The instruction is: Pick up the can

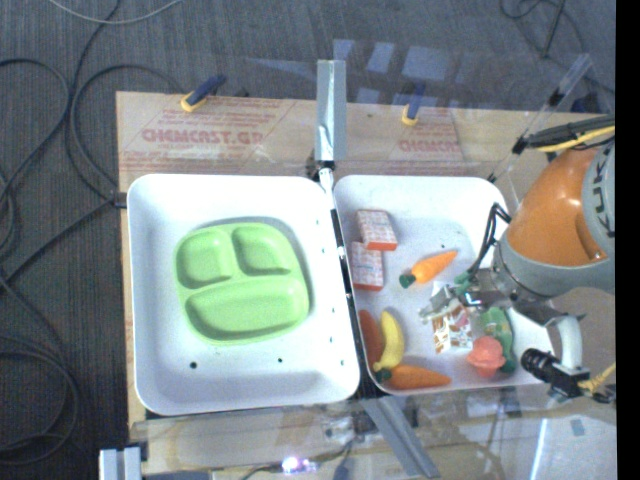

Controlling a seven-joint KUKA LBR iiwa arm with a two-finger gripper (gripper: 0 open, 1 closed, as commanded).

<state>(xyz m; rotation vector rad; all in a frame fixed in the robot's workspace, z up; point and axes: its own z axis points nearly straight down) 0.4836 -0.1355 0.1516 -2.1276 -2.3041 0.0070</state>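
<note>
Closest to my camera is the arm (560,223), hanging over the right side of the right bin (420,188). Its bulk hides the jaws, so I cannot tell how they stand. From the left, a green plate (243,280) sits in the left bin (150,368). Next comes what I take for the can (375,230), red and white, near the right bin's left wall, then a carrot (432,266). Nothing looks lifted, so I judge the whole pick is left to do.

Green can (497,324) on its side in right bin; beside the arm's wrist
</note>
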